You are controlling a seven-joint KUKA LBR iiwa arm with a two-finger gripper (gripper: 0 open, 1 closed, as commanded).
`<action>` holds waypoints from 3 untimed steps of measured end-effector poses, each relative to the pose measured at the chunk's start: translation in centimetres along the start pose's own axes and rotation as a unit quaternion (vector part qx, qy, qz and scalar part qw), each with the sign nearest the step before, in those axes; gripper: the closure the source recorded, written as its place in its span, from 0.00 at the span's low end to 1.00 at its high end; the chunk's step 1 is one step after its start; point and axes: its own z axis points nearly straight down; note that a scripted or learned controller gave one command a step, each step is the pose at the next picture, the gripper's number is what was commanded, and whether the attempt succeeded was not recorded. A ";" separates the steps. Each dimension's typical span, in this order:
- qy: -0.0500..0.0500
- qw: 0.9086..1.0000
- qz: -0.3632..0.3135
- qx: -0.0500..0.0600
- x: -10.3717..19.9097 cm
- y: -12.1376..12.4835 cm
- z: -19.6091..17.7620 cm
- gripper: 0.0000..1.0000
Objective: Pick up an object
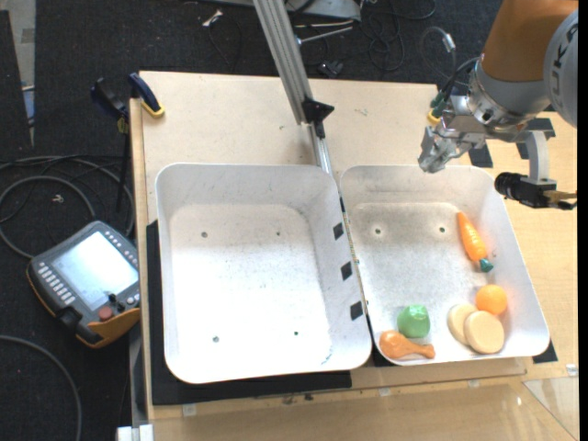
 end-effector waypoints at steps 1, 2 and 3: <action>0.000 1.000 0.000 0.000 5.0 -0.2 -0.2 1.00; 0.000 1.000 0.000 0.001 10.8 -1.0 1.3 1.00; 0.000 1.000 0.000 -0.001 16.7 0.0 1.6 1.00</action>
